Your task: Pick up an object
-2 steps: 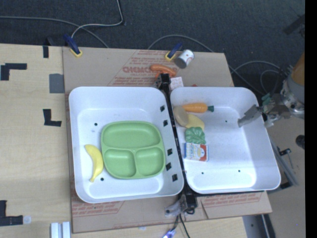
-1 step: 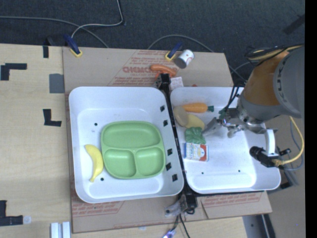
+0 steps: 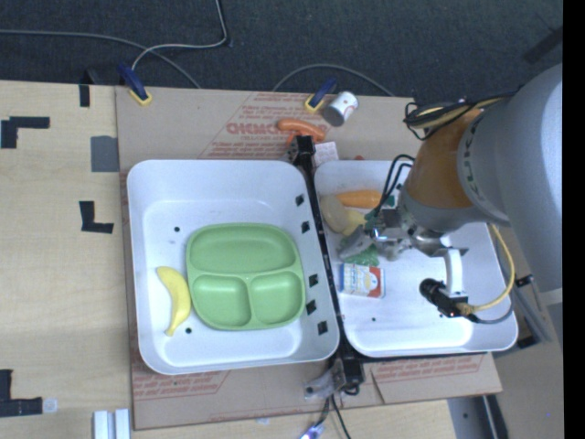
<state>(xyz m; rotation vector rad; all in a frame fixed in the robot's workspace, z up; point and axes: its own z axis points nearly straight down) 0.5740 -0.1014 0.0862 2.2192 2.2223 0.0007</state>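
Cardboard sheeting covers the wooden bench [image 3: 55, 245], and on it sit two shallow white bins side by side, with dark carpet and a thin cable beyond the far edge. From the right, the grey arm [image 3: 521, 154] with its orange band reaches over the right bin [image 3: 430, 337], and the gripper [image 3: 366, 242] hangs low near that bin's left wall; whether it is spread or pressed together cannot be told, since the metal parts blur into what lies beneath. Just below the gripper, touching or nearly touching it, lies a small white carton [image 3: 362, 280] with blue and green print, flat on the bin floor. Just above the gripper lies an orange carrot-like piece [image 3: 359, 198], and beside that a pale rounded object [image 3: 335, 215] against the left wall. Nothing can be seen gripped. Across the divider, the left bin [image 3: 155, 190] holds a green divided plate [image 3: 245, 275], with a yellow banana [image 3: 175, 298] just beside the plate's left edge.
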